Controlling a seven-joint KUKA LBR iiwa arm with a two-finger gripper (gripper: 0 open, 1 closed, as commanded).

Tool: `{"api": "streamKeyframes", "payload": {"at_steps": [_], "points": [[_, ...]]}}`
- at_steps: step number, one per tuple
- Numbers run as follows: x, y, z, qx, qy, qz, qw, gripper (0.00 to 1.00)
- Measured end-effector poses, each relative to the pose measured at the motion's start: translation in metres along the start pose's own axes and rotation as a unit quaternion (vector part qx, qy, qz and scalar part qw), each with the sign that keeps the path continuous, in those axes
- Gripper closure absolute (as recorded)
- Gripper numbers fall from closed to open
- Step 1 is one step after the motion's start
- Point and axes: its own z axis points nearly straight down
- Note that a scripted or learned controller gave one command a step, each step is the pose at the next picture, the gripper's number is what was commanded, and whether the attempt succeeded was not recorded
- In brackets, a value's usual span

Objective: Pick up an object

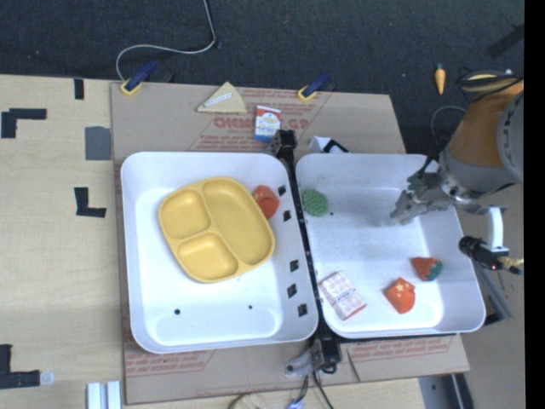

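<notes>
The right bin (pixel 375 254) holds a green round object (pixel 314 202) near its upper left, a white and pink packet (pixel 341 294) at the lower left, a red piece (pixel 399 295) and a red and green strawberry-like piece (pixel 426 268) at the lower right. My gripper (pixel 407 209) hangs low over the upper right part of this bin, apart from all of these objects. I see nothing between its fingers. The arm with its orange band (pixel 481 130) comes in from the right.
The left bin (pixel 145 313) bears a yellow divided plate (pixel 216 227) with a small red object (pixel 266 201) by its right rim. A small carton (pixel 267 123) and a tan wedge (pixel 223 100) lie on the cardboard behind the bins.
</notes>
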Motion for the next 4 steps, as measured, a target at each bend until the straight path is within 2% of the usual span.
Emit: {"api": "streamKeyframes", "payload": {"at_steps": [1,2,3,4], "points": [[0.014,0.04,-0.004,-0.001,0.001,-0.001,1.0,0.0],[-0.01,-0.063,0.018,0.001,0.001,0.0,1.0,0.0],[-0.006,-0.095,0.036,-0.006,-0.001,-0.001,1.0,0.0],[-0.005,-0.094,0.026,-0.006,0.0,0.0,1.0,1.0]]}}
